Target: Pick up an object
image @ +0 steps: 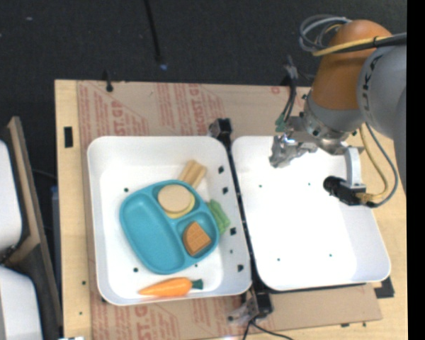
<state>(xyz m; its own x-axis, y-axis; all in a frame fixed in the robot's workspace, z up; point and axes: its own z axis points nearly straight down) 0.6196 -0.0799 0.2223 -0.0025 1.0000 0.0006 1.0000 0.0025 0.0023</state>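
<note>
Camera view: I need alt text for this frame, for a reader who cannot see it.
Seen from above, a grey arm's gripper hovers over the top left corner of the right bin. The left bin holds a blue divided tray carrying a round cracker and a brown toast piece, with a toy carrot lying below the tray.

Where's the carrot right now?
The carrot lies in the left bin, along its near wall, just below the blue tray in the camera view.
</note>
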